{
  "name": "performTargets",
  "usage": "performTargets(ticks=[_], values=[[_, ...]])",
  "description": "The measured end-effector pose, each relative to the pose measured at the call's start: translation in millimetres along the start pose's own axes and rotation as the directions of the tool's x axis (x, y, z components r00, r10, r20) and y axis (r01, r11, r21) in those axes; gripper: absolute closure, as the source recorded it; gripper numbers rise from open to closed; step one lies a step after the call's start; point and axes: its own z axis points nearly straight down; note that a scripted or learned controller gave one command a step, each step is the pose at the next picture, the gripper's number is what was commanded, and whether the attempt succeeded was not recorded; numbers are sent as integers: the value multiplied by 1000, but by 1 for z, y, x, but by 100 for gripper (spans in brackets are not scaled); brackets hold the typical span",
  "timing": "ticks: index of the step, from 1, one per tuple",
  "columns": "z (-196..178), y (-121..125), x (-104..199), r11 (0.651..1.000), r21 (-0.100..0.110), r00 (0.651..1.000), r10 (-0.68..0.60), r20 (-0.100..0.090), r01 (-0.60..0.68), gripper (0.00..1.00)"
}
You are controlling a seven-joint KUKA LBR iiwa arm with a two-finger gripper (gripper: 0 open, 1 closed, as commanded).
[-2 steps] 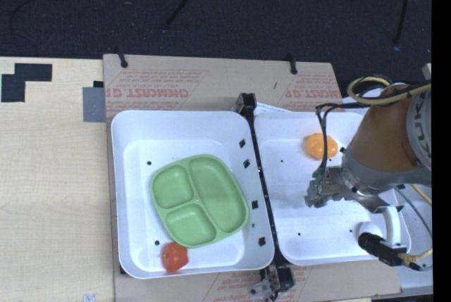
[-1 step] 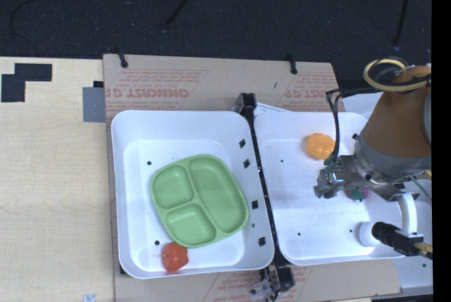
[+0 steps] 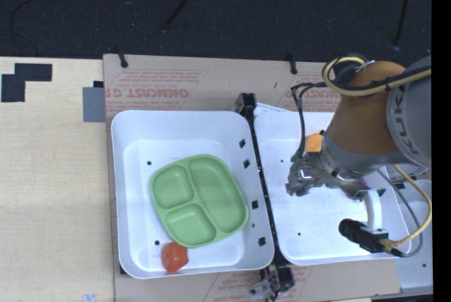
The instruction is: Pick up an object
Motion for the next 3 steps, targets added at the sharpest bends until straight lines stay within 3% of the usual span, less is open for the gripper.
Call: performTargets(ticks=[3], values=[[-8,23,144,1000,1,1000,1,1,-1,100]])
